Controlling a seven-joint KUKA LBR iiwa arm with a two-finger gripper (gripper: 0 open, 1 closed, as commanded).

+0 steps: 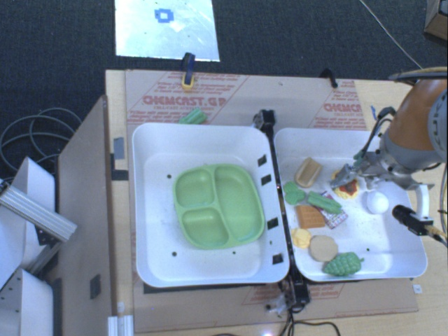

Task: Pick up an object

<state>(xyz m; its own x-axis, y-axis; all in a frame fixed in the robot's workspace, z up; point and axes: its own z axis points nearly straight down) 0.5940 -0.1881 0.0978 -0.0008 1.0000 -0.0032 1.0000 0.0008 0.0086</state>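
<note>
Bumpy green plastic toy (342, 264) at lower right bin edge. Gripper (348, 176) mid-right, directly over small red-orange toy (346, 187); grip state cannot be told. White egg (376, 202) just right.

Grey arm (420, 128) entering from right, orange-banded wrist angled down, gripper (352, 176) low

Wooden bench (84, 208), printed cardboard sheet (238, 96) on it, two white bins (150, 187) side by side on top

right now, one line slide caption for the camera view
Gripper low over toy food in the right bin; green divided plate in the left bin.
</note>
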